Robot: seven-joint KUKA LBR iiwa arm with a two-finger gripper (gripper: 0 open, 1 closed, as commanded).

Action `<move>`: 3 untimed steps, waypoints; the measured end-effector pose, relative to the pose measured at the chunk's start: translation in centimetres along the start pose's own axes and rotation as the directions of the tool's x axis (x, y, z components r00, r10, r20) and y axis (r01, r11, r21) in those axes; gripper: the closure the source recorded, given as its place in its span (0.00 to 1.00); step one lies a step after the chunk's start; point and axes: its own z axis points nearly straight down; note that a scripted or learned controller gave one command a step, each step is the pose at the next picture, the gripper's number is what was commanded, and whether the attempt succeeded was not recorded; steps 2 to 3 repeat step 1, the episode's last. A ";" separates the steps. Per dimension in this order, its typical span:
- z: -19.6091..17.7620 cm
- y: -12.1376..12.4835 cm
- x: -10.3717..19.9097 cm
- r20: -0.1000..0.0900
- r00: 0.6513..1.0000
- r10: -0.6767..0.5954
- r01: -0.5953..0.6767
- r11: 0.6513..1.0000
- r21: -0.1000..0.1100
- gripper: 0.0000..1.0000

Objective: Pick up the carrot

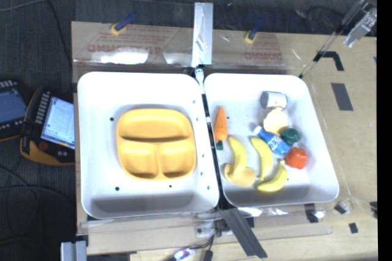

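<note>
One small orange plastic carrot [220,122] with a green stub lies in the right-hand shallow white bin [318,131], close against that bin's left wall, its length along the wall and its green end toward the bin's near edge, says the first observer.

How will it handle? asks the second.

Probably light and stiff, a toy by the look of it, the first replies. Its skin seems smooth, so it may slip, and it tapers. The thicker orange middle looks like the best place to take hold, across its width. The bin's left wall leaves little room on that side, so a pinch may scrape the wall.

And what lies around it in that bin?

Three yellow bananas [264,157] sit toward the bin's near edge, one of them almost touching the carrot's green end. Farther toward the bin's right wall are a blue and white packet [274,142], a pale yellow ball [275,120], a green piece [290,135], a red tomato [296,158] and a grey can [273,99].

And beyond the bin?

A yellow divided tray [157,142] lies past its left wall. Well beyond the bin's far right corner hangs the pale metal gripper [360,24]; whether it is spread or closed, the observer cannot tell.
</note>
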 end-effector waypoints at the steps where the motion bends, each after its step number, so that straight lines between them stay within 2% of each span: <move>1: -0.2 0.4 0.4 0.000 0.959 -0.283 0.283 0.959 0.002 1.00; 3: -0.2 0.4 0.4 0.000 0.959 -0.283 0.283 0.959 0.002 1.00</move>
